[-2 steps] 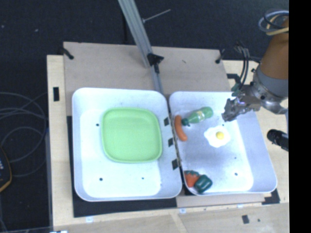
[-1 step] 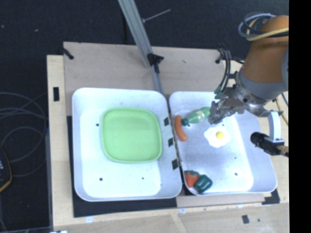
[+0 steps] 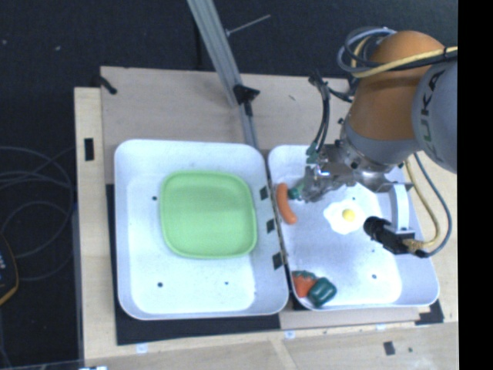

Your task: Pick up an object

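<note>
Likely the biggest risk is the end effector (image 3: pixel 308 187) catching the wall between the bins, since the orange sausage (image 3: pixel 286 204) lies tight against it and could roll off. I cannot tell what the end effector has hold of. Left of that wall, one bin (image 3: pixel 135 284) holds a green plate (image 3: pixel 208 213). Right of it, the other bin (image 3: pixel 408 284) holds a fried egg (image 3: pixel 343 217), the sausage and, apparently, a teal-and-red toy (image 3: pixel 314 287).

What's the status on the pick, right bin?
Tool low in the right white bin, beside the orange sausage-shaped toy. Grip unconfirmed. Fried-egg toy close alongside; teal and orange pieces in the near corner, out of the way.
</note>
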Controlling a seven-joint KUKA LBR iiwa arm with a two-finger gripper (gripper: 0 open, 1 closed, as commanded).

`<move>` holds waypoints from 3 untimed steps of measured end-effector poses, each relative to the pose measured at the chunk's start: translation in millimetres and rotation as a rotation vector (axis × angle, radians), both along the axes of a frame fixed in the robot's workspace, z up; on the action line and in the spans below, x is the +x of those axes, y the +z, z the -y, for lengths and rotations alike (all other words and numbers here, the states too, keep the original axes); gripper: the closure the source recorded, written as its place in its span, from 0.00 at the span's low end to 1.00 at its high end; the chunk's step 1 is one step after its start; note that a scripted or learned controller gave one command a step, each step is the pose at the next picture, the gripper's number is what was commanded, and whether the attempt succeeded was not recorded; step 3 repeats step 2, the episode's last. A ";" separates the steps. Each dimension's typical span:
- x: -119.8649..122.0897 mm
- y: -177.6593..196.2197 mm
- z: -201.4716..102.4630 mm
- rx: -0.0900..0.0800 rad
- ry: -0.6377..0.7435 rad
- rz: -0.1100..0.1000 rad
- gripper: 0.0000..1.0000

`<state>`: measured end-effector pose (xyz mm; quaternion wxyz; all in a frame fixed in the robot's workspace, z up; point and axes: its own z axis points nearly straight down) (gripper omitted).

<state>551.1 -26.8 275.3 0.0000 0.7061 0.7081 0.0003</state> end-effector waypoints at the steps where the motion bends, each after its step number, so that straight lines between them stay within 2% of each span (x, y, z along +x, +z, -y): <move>1: 3.7 -17.8 -56.1 0.000 0.000 -0.001 1.00; 2: 20.6 -32.4 -107.7 0.000 0.000 -0.002 1.00; 3: 20.6 -32.4 -107.7 0.000 0.000 -0.002 1.00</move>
